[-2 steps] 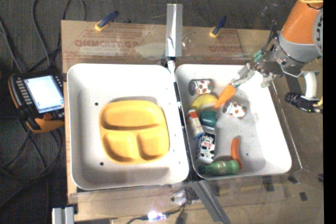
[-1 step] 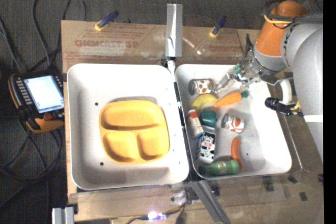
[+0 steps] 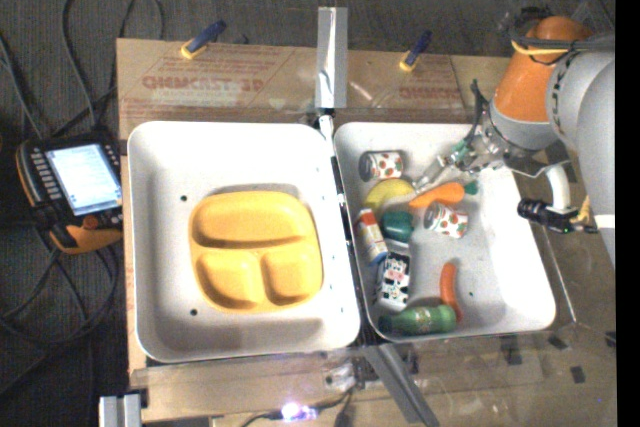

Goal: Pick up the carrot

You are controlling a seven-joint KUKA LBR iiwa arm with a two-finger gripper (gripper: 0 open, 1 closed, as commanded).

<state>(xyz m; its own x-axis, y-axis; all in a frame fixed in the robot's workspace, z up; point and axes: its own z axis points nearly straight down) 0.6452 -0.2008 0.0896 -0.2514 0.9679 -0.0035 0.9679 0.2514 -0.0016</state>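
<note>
**A:** Where does the carrot [image 3: 441, 194] lie?

**B:** In the right bin [image 3: 520, 285], toward its far edge, roughly midway between the left and right walls. It lies at a slant, its thicker orange end toward the right wall. A yellow lemon-like fruit [image 3: 388, 192] sits just beside its thin end, and a small white can with red spots [image 3: 447, 220] touches or nearly touches it on the near side.

**B:** The gripper [image 3: 468, 157] hangs above the far right corner of that bin, near the carrot's thick end. Its tip is a tangle of metal and green parts, too small and blurred to read.

**A:** Grasping, then, or released?

**B:** That cannot be told. The carrot seems to rest on the bin floor, but the contact is unclear.

**A:** What else is in there?

**B:** A tipped can [image 3: 384, 164] near the far left corner, a dark green object [image 3: 397, 223] of unclear shape, a small bottle with a red band [image 3: 371, 235] along the left wall, a printed carton [image 3: 395, 281], a red sausage-like piece [image 3: 449, 282], and a green bottle [image 3: 421, 318] lying along the near edge.

**A:** And the left bin [image 3: 160, 175]?

**B:** It holds a yellow divided tray [image 3: 257, 248] at its middle. The arm [image 3: 560, 95] is cut off at the right.
</note>
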